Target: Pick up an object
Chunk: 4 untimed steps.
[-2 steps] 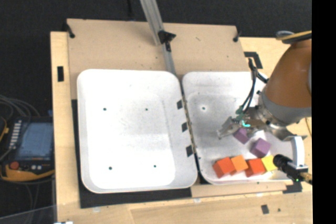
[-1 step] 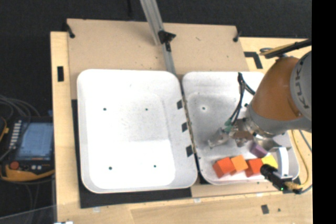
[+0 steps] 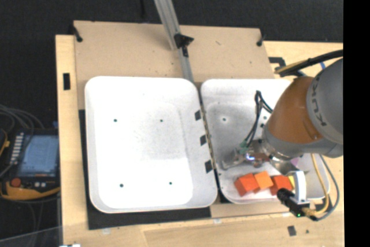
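In the right bin (image 3: 231,107), near its front edge, lie three orange blocks in a row: a red-orange block (image 3: 247,184), a lighter orange block (image 3: 263,180) and another red-orange block (image 3: 282,182). The arm comes in from the right, its orange band over the bin's right half. My gripper (image 3: 238,158) hangs low over the bin floor, just behind and left of the blocks, with nothing visibly in it.
The left bin (image 3: 144,142) lies beside the right one, with a raised divider (image 3: 203,136) between them. A slanted metal pole (image 3: 167,14) rises from behind the bins. A screen device (image 3: 37,159) sits off the bench at far left.
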### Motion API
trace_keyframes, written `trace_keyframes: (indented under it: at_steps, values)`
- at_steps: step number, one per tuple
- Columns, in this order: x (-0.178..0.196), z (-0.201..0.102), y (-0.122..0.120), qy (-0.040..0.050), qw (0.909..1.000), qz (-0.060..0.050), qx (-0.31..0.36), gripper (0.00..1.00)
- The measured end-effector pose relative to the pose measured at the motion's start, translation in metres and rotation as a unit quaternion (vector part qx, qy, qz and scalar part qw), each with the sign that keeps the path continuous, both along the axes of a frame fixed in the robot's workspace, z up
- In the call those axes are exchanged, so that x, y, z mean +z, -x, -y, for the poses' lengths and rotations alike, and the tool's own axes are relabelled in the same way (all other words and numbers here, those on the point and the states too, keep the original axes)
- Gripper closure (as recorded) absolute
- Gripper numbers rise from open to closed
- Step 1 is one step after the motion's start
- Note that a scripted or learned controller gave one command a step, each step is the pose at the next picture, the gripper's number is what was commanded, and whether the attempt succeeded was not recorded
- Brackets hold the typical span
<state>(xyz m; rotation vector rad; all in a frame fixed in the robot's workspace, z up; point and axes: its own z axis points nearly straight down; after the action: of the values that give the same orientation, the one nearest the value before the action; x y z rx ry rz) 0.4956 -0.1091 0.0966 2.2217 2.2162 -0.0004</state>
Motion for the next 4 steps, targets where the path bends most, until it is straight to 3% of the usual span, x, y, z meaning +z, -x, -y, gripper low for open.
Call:
trace_keyframes:
  at_steps: [1, 3, 4]
  values:
    - [0.013, 0.000, -0.002, -0.0012, 1.0000, 0.002, -0.004, 1.00]
    - [0.112, -0.010, -0.010, -0.0007, 1.0000, 0.002, 0.004, 1.00]
    - [0.133, -0.009, -0.011, -0.0011, 1.0000, 0.001, 0.004, 1.00]
